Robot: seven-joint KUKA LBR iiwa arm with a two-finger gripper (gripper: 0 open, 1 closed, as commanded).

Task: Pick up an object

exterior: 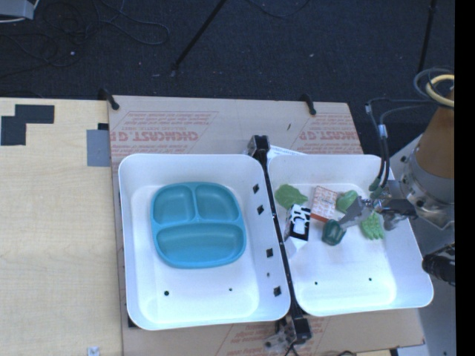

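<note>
Tool (355, 215) hung low in right bin (415, 288), grip state unclear; dark green cup (333, 233) just below-left, orange card (323, 202) left.

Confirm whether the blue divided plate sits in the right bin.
No, the blue divided plate lies in the left bin.

Evenly and brightly lit from above, with a cool bluish cast. Slight glare on the white bins (141, 191); soft, short shadows inside their walls. Dark floor (223, 35) nearly black, detail lost. Mildly soft throughout, small items blurred, grainy.
</note>
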